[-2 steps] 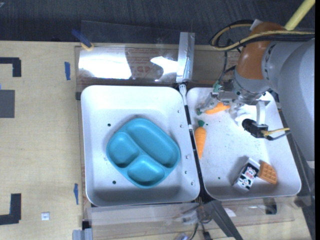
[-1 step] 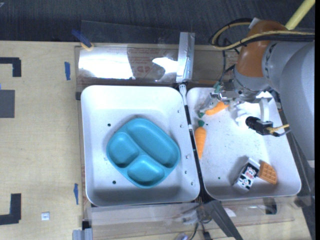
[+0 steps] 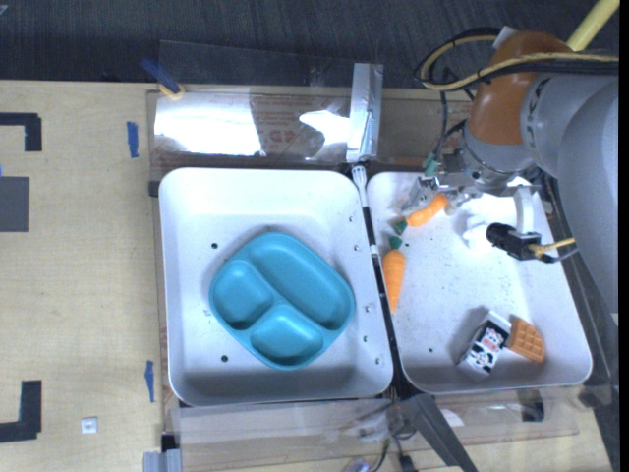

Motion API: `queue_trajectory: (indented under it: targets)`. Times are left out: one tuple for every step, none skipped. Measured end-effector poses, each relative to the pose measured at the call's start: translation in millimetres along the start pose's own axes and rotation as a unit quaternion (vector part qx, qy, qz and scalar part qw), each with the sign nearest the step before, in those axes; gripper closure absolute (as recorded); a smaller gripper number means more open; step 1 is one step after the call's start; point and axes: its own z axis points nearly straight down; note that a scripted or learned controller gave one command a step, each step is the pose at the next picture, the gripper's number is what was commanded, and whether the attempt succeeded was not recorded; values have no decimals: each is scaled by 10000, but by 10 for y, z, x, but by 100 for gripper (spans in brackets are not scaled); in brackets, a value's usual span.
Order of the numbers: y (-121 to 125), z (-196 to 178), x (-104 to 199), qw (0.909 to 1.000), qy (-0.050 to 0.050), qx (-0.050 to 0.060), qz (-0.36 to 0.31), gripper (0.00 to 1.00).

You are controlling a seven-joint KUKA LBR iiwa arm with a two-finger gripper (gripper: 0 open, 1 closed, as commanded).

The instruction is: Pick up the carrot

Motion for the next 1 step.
queue_trajectory:
  targets:
    - [-155, -771, 911, 9799, 18, 12, 1994, 100]
